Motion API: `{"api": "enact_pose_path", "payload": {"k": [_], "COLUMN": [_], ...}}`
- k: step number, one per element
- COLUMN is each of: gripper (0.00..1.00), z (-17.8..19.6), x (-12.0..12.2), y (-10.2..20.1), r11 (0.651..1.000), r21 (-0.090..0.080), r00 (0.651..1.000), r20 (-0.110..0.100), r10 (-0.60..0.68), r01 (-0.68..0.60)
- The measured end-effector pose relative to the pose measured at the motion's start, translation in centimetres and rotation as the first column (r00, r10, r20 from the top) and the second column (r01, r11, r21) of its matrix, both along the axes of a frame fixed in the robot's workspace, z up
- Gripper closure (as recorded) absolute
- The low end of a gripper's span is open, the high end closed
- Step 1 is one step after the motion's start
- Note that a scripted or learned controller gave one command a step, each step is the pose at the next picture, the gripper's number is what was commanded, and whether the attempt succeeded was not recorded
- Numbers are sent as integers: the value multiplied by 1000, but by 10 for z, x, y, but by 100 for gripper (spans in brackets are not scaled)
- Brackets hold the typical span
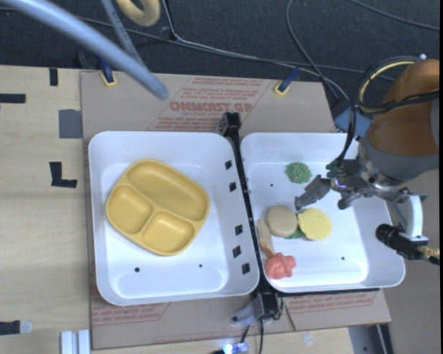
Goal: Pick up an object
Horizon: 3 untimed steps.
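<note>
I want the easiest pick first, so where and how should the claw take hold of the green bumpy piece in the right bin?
Probably grip the green bumpy piece across its middle, coming straight down from above. It is small and roundish, so no side looks better than another. It lies apart from the tan disc and yellow disc, with bare bin floor around it in the right bin, leaving room for the claw fingers.

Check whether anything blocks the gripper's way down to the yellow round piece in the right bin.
Nothing visible stands between them. The gripper hangs just above the yellow round piece. A beige round piece touches its left edge and could crowd a finger there.
</note>
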<state>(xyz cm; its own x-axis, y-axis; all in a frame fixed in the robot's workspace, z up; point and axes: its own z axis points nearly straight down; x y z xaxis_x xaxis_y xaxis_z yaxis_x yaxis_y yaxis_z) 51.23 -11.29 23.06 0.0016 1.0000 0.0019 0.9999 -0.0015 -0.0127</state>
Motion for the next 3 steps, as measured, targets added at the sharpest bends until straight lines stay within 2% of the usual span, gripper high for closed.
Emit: {"api": "enact_pose_path", "payload": {"k": [1, 3], "gripper": [0, 0], "z": [5, -110], "x": [2, 10], "y": [0, 8], "r11": [1000, 1000], "r21": [-1, -1], "r00": [1000, 1000], "r20": [11, 5], "r10": [3, 2], "r01": [-3, -2]}}
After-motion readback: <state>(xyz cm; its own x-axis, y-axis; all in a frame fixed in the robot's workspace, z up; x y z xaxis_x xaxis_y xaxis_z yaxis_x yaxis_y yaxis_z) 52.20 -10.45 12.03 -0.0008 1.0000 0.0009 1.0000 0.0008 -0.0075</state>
